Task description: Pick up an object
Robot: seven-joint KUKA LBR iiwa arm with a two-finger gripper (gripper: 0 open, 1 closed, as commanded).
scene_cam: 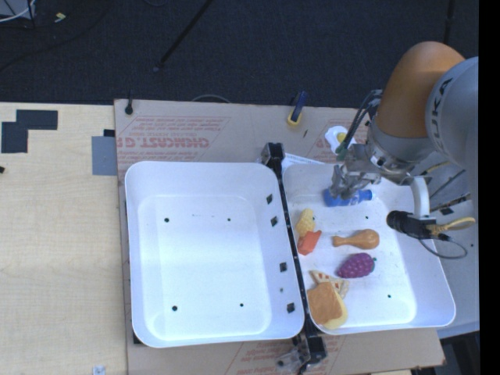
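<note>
**Pick not yet made: gripper low over the blue piece**

Left bin (203,264): bare white floor, nothing for the task there. All the candidates lie in the right bin (406,287). Along its left wall, back to front: a small yellow toy (306,223), an orange-red piece (309,243) touching it, and near the front corner a flat orange-yellow thing (328,305) (bread or cheese, can't say which). Toward the middle, a tan drumstick (358,240) w/ a purple grape bunch (355,266) just in front of it, the two apart. All five rest on the bin floor, well clear of the tool.

Further right & toward the back, the blue piece (349,198) lies on the floor and the gripper (344,184) hangs directly over it, at or v. near contact. My read: approach done, grasp and lift left to do, since nothing is off the floor.

Hard to make out: how far open the gripper is. Its lower end merges w/ the blue piece and the wrist hardware, so I can't tell that, nor whether it has hold of anything. The blue piece's shape is partly covered. A white-and-yellow thing (336,137) at the back rim sits behind cables – unidentifiable. The arm (422,92) is cut off at the right
</note>
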